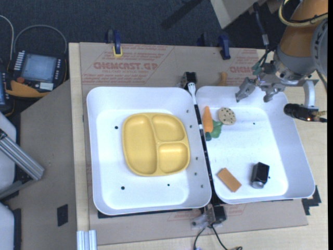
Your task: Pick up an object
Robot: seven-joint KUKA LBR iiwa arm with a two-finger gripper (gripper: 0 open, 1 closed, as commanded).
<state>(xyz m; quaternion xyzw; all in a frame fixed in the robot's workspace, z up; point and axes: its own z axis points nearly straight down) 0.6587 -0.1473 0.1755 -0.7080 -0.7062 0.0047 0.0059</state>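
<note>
**Claw spread and bare over the right bin's far edge**

Your claw (258, 90) hangs with its fingers apart, gripping nothing, above the far rim of the right bin (281, 139). Nearest it lies the round perforated disc (226, 115), probably light and stiff; pinch across its rim. The toy carrot (207, 120) beside the left wall looks smooth, perhaps slippery.

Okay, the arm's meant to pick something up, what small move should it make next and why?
Probably lower and shift toward the round cookie. The gripper hangs open above the right bin's far edge, holding nothing, and the cookie is the closest object, lying apart from the carrot.
</note>
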